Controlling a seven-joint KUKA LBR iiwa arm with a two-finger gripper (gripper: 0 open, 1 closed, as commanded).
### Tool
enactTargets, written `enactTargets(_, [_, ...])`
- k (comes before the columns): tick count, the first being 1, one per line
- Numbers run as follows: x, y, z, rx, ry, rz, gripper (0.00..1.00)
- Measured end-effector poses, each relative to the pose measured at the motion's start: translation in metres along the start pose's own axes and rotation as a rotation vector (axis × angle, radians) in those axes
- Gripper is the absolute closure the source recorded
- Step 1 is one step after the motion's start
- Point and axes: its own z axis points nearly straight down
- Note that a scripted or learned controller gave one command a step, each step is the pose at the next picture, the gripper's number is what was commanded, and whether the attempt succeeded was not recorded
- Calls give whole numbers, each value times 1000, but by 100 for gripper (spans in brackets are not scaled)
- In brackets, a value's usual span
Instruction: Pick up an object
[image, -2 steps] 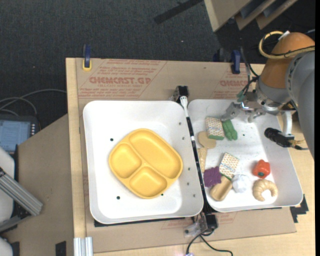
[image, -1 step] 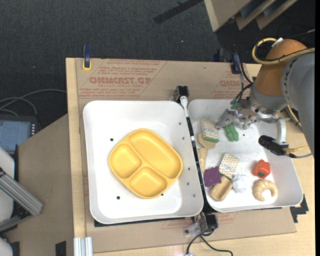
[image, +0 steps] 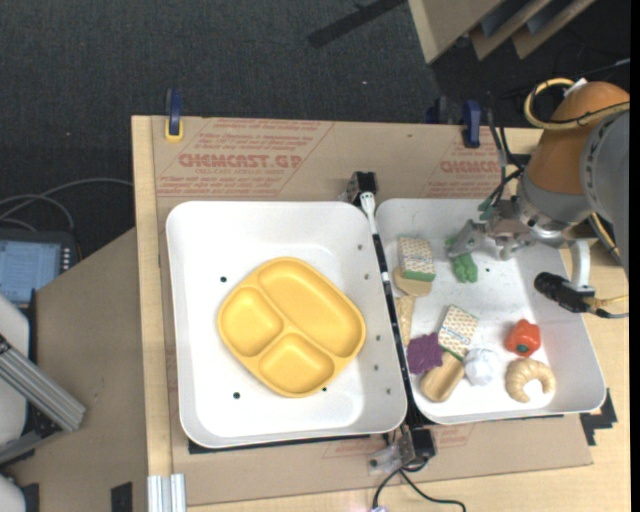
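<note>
My gripper (image: 470, 243) hangs in the right bin (image: 570, 400), fingers spread and empty, directly over the green toy (image: 464, 267), with the sandwich block (image: 415, 258) just beside; closing off-center could squirt the toy away.

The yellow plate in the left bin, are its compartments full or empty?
Empty. All three compartments of the yellow plate show bare yellow surface; nothing lies in them.

You see the bench (image: 250, 160), topped with brown printed board, carrying two white bins side by side. The right bin (image: 570, 395) lies under the gripper (image: 487, 240); the left bin (image: 200, 250) sits well to the jaws' left, touching it.
</note>
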Motion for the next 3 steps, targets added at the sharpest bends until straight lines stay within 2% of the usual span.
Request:
enactTargets(1, [1, 1, -11, -3, -1, -3, 100])
enactTargets(2, [59, 10, -1, 4, 3, -7, 100])
enactTargets(3, [126, -68, -107, -5, 6, -8, 100])
